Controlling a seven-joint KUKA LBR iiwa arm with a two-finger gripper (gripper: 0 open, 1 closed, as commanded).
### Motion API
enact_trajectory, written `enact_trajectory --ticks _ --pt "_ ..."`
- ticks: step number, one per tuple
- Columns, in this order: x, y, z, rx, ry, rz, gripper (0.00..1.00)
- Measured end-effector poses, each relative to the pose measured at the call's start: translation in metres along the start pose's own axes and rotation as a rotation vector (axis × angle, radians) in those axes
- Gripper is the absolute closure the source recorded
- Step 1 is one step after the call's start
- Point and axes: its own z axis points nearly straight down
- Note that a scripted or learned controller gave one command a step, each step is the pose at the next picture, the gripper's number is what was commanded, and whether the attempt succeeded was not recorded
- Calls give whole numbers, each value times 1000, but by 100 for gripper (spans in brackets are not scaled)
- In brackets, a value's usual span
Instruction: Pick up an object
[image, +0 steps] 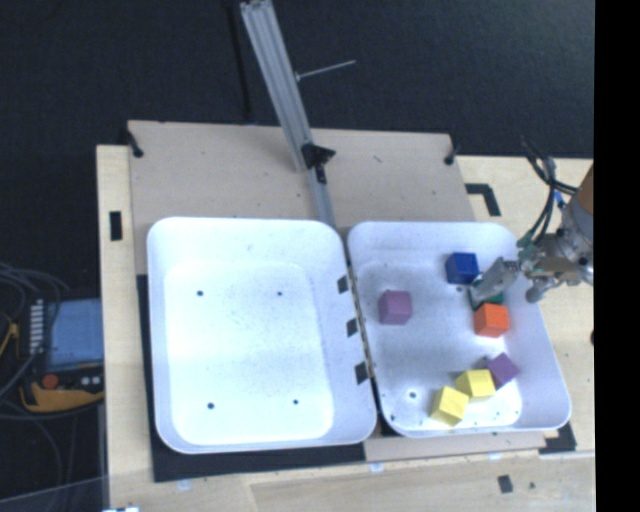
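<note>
Camera view – hand (510, 281) low over right bin (420, 245), fingers apart, above orange cube (491, 320).

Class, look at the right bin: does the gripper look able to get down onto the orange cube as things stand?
Probably yes. The gripper hangs just above the orange cube, whose top is bare. The blue cube and purple block sit apart from it, leaving room.

No legible txt anywhere.
</note>
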Motion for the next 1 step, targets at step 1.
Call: enact_trajectory --ticks 1 --pt "0 0 0 -1 0 1 0"
